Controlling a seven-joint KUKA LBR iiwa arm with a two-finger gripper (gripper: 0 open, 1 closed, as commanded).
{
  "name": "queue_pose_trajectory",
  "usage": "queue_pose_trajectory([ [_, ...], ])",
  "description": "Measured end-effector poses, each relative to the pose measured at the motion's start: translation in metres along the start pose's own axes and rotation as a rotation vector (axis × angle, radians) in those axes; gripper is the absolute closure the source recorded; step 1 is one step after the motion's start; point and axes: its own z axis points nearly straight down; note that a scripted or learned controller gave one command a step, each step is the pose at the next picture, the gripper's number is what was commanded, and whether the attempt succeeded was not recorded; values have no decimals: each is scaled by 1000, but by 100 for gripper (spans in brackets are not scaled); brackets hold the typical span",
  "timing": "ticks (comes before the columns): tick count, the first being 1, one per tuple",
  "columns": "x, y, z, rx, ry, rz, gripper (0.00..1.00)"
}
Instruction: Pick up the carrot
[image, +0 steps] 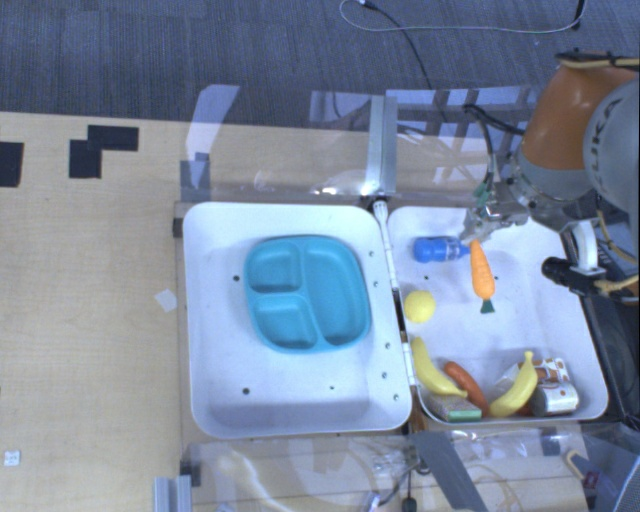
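So, largest first:
Right bin: shallow white plastic bin (575, 330), holds the carrot.
Arm: grey arm with orange band (580, 110), its two-finger gripper (480, 222) touching the carrot's upper end; jaw state: cannot tell.
Carrot: small orange carrot (482, 270), hangs or lies below gripper beside blue bottle (438, 249).
Progress: grasp unconfirmed; lift left.

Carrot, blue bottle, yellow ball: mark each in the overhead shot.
carrot (482, 270): camera view, middle of the orange body, right bin.
blue bottle (436, 249): camera view, middle of its side, lying left of the carrot's top end.
yellow ball (420, 306): camera view, centre of the ball, by the right bin's left wall.
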Motion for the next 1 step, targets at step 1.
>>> queue_pose_trajectory([
  [1, -50, 11, -3, -3, -2, -80, 100],
])
